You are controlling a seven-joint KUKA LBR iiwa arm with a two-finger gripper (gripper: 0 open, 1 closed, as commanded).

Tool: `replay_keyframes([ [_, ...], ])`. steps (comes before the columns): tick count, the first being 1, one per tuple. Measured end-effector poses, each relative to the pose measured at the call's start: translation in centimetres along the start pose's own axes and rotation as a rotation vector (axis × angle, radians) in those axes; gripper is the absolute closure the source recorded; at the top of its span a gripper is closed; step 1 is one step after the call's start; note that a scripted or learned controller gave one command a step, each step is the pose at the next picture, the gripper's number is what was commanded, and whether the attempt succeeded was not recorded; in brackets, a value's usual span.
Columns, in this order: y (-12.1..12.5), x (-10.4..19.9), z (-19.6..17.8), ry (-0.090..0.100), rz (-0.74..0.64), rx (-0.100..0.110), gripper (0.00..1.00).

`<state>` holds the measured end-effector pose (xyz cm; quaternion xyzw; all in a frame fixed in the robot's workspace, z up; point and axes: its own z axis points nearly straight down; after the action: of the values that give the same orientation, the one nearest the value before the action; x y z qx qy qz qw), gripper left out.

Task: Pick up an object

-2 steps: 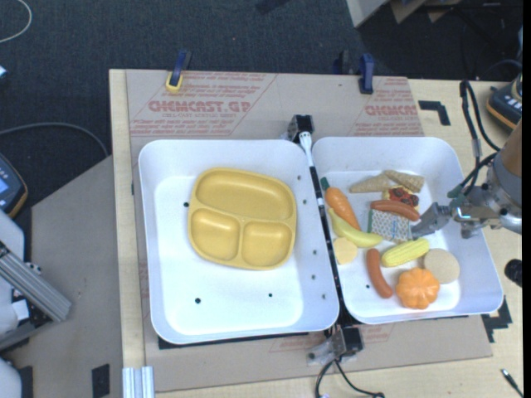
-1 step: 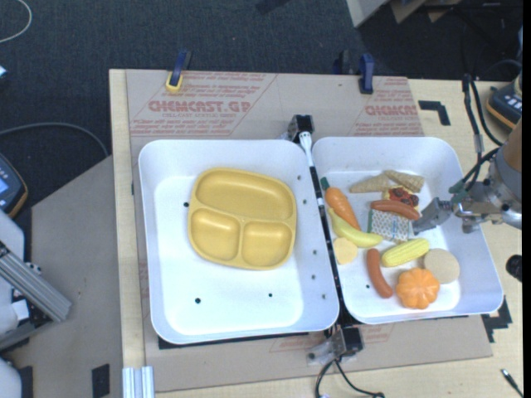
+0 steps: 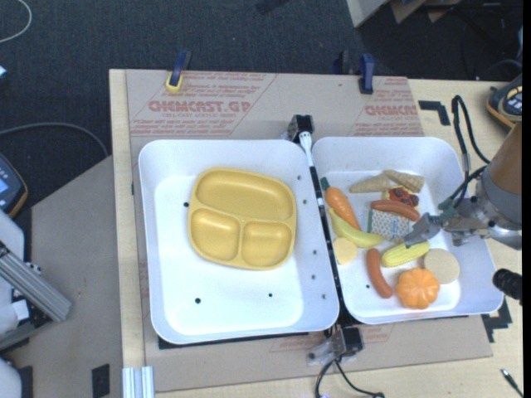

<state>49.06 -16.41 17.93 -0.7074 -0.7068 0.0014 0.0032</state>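
The gripper [image 3: 421, 227] hangs low in the right bin [image 3: 332, 152], its fingers spread apart with nothing between them, just above the yellow corn cob [image 3: 404, 254]. The corn cob lies in the middle of the food pile, between the sausage [image 3: 378, 272] on the left and the pumpkin [image 3: 416, 288] on the near side. It looks light, stiff and smooth, so it may slip; I think the best hold is across its narrow middle.

two white bins [image 3: 158, 222], one yellow divided plate [image 3: 242, 218], about ten toy foods [image 3: 390, 230]
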Motion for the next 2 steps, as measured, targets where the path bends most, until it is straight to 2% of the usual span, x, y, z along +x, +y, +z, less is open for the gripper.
replay_keyframes([
  [1,0.7,0.3,6.1,0.001,-0.001,0.000,0.00],
  [2,0.6,0.3,9.7,0.000,0.000,-0.001,0.00],
])
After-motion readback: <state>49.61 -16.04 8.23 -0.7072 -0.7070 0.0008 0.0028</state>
